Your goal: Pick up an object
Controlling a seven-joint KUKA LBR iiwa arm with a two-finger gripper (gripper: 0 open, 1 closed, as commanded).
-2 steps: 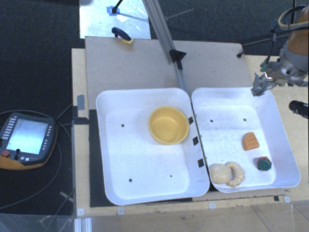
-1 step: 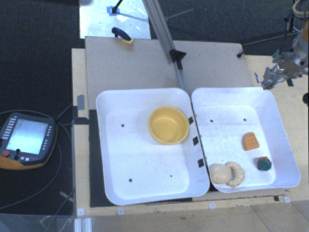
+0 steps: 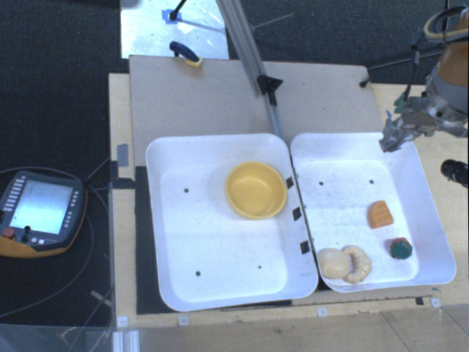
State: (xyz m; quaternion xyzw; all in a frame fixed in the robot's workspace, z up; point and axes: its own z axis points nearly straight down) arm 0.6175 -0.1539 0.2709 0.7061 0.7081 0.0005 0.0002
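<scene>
camera view, looking down, is taken up mostly by two white bins set side by side. the left bin (image 3: 183, 270) is the bigger-looking one, and a yellow bowl (image 3: 256, 189) is sat in it near the top right. the right bin (image 3: 344, 160) is where the small things are kept — a pale curly toy (image 3: 346, 263) at the bottom left, an orange block (image 3: 379, 215) further right, and a little green lump (image 3: 400, 248) just below that.

the gripper (image 3: 390, 139) is seen up at the top right corner of the right bin, well apart from all of them. nothing is held — whether it is open or shut cannot be told.

the picking step looks not yet begun. next, the gripper would need to be moved down over one thing, maybe the orange block, and lined up.
</scene>
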